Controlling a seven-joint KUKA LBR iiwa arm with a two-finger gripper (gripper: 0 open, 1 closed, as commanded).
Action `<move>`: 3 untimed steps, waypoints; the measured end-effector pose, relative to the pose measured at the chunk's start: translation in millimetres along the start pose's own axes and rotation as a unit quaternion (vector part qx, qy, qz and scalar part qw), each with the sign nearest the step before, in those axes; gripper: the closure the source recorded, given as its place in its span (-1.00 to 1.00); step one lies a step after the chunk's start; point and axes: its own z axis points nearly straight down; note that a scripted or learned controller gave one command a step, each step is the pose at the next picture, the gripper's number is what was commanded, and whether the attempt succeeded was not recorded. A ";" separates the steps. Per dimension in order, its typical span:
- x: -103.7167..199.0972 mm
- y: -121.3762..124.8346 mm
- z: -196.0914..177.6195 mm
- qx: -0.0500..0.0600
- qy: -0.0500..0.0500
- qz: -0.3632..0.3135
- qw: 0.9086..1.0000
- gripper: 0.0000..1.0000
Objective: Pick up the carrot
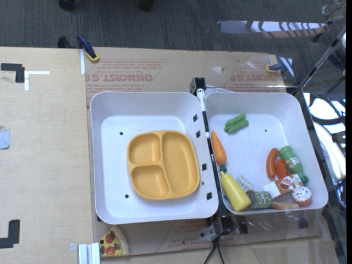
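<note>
The bench [44,147] has a flat, pale wooden top. A brown cardboard sheet [143,73] lies on it, under two shallow white bins that sit side by side and touch.

The left bin [104,147] is smooth plastic with round corners. In its middle lies a yellow plate [163,164], shiny and soft-cornered, split into three hollows.

The right bin [258,147] holds toy food. A yellow squeeze bottle [235,191] lies tipped over near the bin's front left corner. The carrot [218,147] is just behind it, right up against the left wall, about halfway along. It is orange and smooth, with its thin end pointing to the back and a small green top at the front end, touching or almost touching the yellow bottle. A green bottle [291,161] and a red sausage [271,163] lie near the right wall, beside a heap of small toys in the front right corner. Some bumpy green pods [236,123] lie alone toward the back.

A small toy pizza slice [111,242] rests on the cardboard by the left bin's front left corner.
</note>
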 end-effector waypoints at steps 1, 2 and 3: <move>0.0 0.0 0.1 0.000 0.000 0.000 1.000 -1.00; 1.0 1.4 -7.2 0.001 -0.001 -0.001 1.000 1.00; 0.9 1.4 -7.0 0.001 -0.001 -0.001 1.000 -1.00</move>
